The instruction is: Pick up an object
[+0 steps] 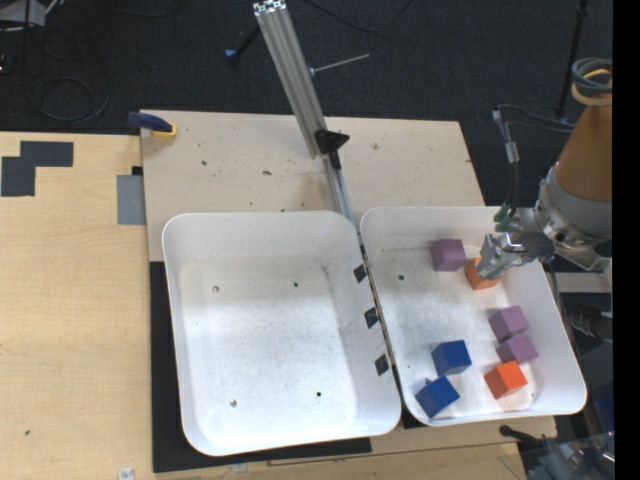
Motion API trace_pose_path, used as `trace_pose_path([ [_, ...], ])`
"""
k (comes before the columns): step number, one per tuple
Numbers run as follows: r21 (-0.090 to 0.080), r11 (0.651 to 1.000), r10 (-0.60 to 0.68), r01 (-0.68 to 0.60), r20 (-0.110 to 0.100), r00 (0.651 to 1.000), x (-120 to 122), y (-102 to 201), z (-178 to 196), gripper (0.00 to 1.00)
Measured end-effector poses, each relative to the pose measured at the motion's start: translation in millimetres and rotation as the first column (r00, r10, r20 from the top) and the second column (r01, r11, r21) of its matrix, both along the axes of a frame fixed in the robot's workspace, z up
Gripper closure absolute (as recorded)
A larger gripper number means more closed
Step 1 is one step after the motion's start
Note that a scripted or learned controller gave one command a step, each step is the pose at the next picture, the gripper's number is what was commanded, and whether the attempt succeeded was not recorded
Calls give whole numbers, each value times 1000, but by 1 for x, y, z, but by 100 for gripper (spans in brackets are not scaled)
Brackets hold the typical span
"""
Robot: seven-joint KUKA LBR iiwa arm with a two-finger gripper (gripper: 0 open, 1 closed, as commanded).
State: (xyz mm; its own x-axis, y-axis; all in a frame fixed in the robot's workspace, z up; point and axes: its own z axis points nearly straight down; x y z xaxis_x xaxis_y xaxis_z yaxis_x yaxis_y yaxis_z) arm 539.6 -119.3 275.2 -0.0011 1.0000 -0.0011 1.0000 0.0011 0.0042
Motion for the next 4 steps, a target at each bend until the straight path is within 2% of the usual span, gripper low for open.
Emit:
trace_pose_path([
  [1, 1, 1000, 0, 0, -4, 1000, 0, -1, 25, 100],
  [3, 3, 1000, 3, -3, -8, 1000, 2, 98, 10, 100],
  [4, 2, 1000, 2, -2, -11, 1000, 11, 137, -4, 100],
])
